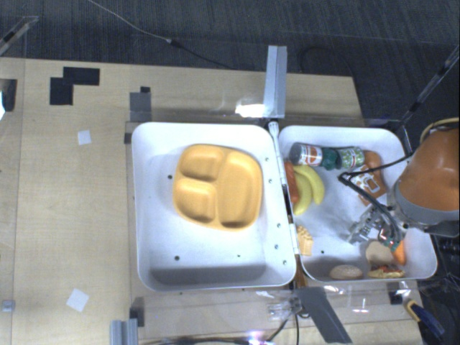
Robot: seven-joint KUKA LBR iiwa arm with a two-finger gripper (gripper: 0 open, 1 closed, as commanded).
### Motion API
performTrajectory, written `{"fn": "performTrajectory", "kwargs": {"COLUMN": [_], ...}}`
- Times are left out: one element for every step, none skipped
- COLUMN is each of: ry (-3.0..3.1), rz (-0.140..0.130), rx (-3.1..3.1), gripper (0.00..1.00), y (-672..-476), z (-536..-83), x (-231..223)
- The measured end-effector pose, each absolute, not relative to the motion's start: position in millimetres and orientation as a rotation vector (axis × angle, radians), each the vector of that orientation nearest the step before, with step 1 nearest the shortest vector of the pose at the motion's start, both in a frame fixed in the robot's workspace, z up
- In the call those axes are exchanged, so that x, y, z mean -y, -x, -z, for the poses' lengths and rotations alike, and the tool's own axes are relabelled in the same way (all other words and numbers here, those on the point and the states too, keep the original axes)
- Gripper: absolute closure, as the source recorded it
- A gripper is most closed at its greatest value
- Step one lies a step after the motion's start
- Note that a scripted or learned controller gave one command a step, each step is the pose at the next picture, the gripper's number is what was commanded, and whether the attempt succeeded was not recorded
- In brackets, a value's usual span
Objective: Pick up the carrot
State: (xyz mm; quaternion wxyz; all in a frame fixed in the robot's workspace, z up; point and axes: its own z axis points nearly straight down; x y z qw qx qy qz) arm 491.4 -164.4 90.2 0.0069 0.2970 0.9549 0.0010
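Observation:
In the right bin, a small bright orange piece that looks like the carrot lies near the front right corner, partly hidden under the arm. My gripper hangs low over the bin floor just left of it, above a pale bun-like item. Cables and the wrist hide how the gripper meets the orange piece. The grey arm with its orange band covers the bin's right side.
A red-orange long item lies along the right bin's left wall beside a banana. A bottle lies at the back, and a beige lump at the front. The left bin holds a yellow divided tray.

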Motion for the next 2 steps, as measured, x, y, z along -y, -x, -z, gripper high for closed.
{"fn": "performTrajectory", "kwargs": {"ry": [-0.551, -0.045], "rz": [0.007, 0.006], "rx": [-3.070, -3.118], "gripper": [1.00, 1.00], "y": [-493.4, -494.1], "z": [-91, -92], "x": [157, 97]}}
